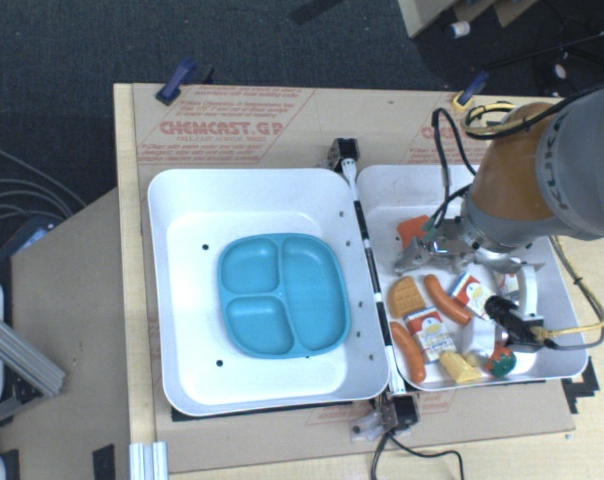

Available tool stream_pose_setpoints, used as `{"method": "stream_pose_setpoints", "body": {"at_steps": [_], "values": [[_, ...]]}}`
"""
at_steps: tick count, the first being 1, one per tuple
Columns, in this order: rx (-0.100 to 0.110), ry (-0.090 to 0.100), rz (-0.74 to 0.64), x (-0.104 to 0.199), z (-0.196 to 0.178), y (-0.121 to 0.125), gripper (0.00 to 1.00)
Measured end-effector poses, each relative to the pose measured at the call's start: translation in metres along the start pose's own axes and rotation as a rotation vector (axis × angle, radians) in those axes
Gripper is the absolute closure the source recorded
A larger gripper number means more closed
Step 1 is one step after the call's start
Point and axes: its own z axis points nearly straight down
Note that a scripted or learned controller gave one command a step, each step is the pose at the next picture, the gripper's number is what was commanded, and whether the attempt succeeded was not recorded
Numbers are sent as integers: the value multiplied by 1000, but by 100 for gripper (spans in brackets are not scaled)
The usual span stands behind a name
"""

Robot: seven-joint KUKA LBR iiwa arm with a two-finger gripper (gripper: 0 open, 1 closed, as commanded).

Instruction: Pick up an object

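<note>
The gripper (422, 253) is hanging low over the upper left part of the right bin (382, 183), just beside an orange-red toy piece (412, 230) lying near that bin's upper left corner. Whether it is spread or pressed together cannot be told here, and nothing is showing between its tips.

The likeliest things to pick are sitting just below it: a toy sausage (448, 299) lying slantwise near the bin's middle, and a second sausage (406, 351) running along the bin's left wall. Both are looking like light, stiff, smooth plastic, so they are probably going to slip or roll unless pinched across the narrow middle, square to their length.

Around them the bin is holding a crowd of small play food: a tan bread slice (406, 293) touching the left wall, a red and white packet (470, 292) just right of the upper sausage, a small printed carton (430, 332) between the two sausages, a pale yellow wedge (461, 367) near the bottom edge, and a green piece (503, 365) towards the lower right corner. Such close packing is making a clean grasp harder.

The left bin (172, 298) is carrying a blue divided plate (282, 295) at its middle, three compartments, with nothing lying in them.
</note>
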Motion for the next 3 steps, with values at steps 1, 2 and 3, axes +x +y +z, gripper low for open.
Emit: {"method": "stream_pose_setpoints", "body": {"at_steps": [1, 2, 3], "values": [[-3, 0, -1, 10, -1, 60, 0], [-4, 0, -1, 10, -11, 60, 100], [-1, 0, 0, 24, -101, -20, 100]]}}
